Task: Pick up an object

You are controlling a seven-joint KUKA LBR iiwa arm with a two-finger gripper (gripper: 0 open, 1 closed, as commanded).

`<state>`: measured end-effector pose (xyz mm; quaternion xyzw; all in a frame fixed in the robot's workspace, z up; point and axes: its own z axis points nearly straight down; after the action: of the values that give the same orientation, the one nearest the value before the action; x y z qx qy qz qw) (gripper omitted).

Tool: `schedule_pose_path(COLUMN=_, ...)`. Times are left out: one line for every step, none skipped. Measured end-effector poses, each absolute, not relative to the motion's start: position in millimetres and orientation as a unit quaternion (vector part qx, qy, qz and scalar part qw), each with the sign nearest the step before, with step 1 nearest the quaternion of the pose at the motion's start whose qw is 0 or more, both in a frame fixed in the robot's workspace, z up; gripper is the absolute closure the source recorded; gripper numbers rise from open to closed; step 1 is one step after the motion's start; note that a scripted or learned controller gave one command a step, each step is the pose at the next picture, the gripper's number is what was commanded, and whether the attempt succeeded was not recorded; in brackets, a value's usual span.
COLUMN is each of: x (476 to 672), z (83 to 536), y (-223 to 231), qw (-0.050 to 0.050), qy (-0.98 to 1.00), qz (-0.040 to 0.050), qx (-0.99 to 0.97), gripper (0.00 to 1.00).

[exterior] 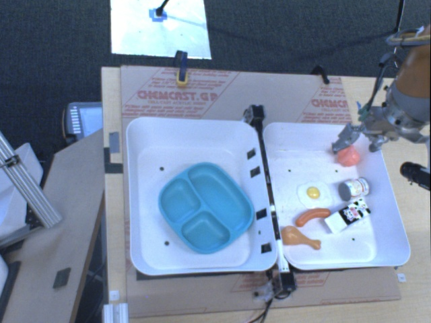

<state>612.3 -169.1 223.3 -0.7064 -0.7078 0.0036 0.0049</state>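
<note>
On cardboard printed CHEMCAST GP, two white bins, end effector spread wide over pink object

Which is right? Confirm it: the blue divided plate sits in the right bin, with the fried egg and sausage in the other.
Wrong bin. The camera view shows the blue divided plate in the left bin; the fried egg and sausage are in the right bin.

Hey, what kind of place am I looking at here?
Likely a robotics lab test bench: two white bins clamped on cardboard, toy food such as a fried egg, and a robot arm's claw over the pink item.
</note>
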Motion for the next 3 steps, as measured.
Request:
schedule_pose_path(x=614.2, z=228.3, y=-168.8, qw=0.001, qy=-0.708, qz=0.0012, qx=-0.706, gripper=0.0)
schedule_pose_path(x=615.6, z=182.5, y=-170.5, qw=0.003, qy=-0.708, qz=0.002, qx=-0.706, gripper=0.0)
schedule_pose_path(x=610.9, z=134.9, y=-165.3, qw=0.003, qy=-0.708, qz=0.0019, qx=-0.707, gripper=0.0)
